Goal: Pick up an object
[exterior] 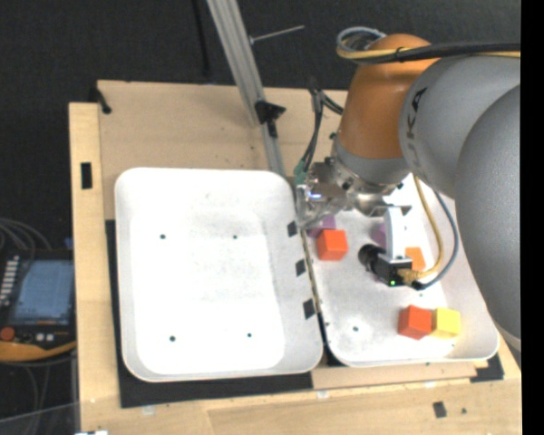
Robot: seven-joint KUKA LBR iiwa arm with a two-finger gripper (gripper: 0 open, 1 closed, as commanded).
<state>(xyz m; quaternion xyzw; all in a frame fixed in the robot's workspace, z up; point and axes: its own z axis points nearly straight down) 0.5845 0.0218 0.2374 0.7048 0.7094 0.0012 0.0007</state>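
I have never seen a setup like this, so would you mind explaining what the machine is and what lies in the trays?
One camera looks down at a slant on a wooden bench bearing two shallow white bins. The big grey shape with the orange band is a robot arm reaching in from the right over the right bin. Its gripper hangs low beside an orange block; I cannot tell whether it holds anything. Nearer the front of that bin lie another orange block and a yellow block, touching. A bit of something purple peeks out under the gripper. The left bin is plain white.
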